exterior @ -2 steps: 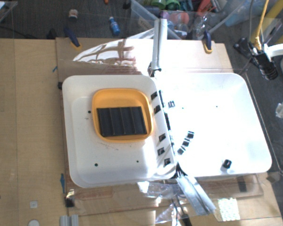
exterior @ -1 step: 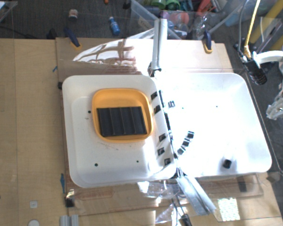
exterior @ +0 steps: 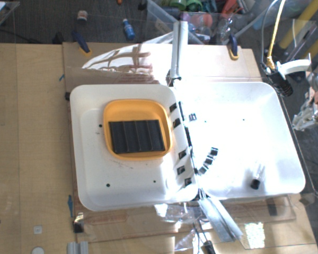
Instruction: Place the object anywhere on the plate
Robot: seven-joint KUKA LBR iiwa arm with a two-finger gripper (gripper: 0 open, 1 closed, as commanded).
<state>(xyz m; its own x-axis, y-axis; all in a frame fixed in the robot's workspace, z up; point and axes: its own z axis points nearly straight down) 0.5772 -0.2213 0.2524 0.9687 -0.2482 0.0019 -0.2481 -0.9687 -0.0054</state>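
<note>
Small clear object with a black cap (exterior: 256, 178) lies in the right bin (exterior: 238, 105), down near its front right corner, well apart from the plate. That orange plate (exterior: 135, 109) sits in the left bin (exterior: 90, 184), carrying a dark ribbed slab (exterior: 136, 136). Claw (exterior: 306, 115) hangs past the worktop's right edge; open or closed, can't tell

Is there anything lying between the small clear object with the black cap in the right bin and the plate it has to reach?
The small clear object with a black cap lies in the right white bin. Between it and the orange plate run the bins' adjoining walls with black-and-white markers. A black ridged block already sits on the plate.
</note>
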